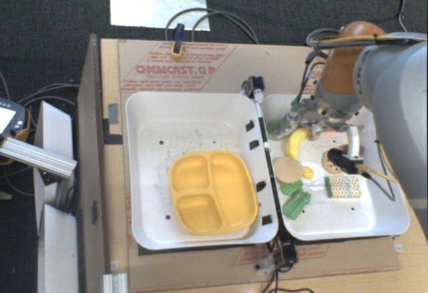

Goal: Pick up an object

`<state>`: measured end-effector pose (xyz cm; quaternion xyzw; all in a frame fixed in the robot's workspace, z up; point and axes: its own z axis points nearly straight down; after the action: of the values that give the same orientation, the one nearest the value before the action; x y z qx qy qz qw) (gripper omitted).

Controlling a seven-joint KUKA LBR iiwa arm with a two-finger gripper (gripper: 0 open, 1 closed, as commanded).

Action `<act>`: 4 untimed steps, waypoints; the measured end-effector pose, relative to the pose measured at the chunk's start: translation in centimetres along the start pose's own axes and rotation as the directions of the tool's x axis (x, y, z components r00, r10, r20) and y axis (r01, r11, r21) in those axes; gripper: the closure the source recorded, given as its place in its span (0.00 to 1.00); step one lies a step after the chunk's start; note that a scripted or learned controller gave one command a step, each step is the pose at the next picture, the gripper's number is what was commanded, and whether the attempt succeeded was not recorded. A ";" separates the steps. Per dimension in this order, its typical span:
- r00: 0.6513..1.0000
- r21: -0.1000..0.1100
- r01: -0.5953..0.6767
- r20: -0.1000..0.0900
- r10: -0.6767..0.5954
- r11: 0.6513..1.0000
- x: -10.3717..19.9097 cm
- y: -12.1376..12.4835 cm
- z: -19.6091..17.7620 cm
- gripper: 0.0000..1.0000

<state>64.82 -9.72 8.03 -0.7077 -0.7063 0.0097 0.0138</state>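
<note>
Scanning from the left: the left bin (144,124) sits on the cardboard-topped desk (200,61). It holds one thing, a yellow divided tray (214,191), lying flat toward the bin's near right corner, with three compartments facing up.

The right bin (364,218) touches the left bin along a shared edge, and everything pickable is in it. Nearest that shared edge are two green pieces (296,203), close together near the front. Just behind them is a tan disc (289,168) lying flat. A yellow banana (295,143) lies behind the disc, tilted, with its lower end close to the disc.

My end effector (302,121) hangs low over the far left part of the right bin, right at the banana's upper end. I cannot tell how far open it is, and I see nothing clearly held in it.

Further right, a small white-and-yellow piece (307,172) lies just beside the disc. A patterned block (343,186) lies near the bin's middle, with a brown round piece (329,159) behind it, partly covered. My grey arm (391,94) comes in over the bin's far right corner.
</note>
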 end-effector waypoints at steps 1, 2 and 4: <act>1.000 -0.021 0.004 0.004 -0.004 1.000 0.1 0.3 -1.3 1.00; 1.000 -0.043 -0.001 0.013 0.002 0.999 -8.4 0.8 -8.2 1.00; 1.000 -0.038 0.007 0.007 -0.006 0.999 -5.5 2.2 -0.5 0.00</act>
<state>66.98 -15.26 8.39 -0.7055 -0.7087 -0.0015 -0.0019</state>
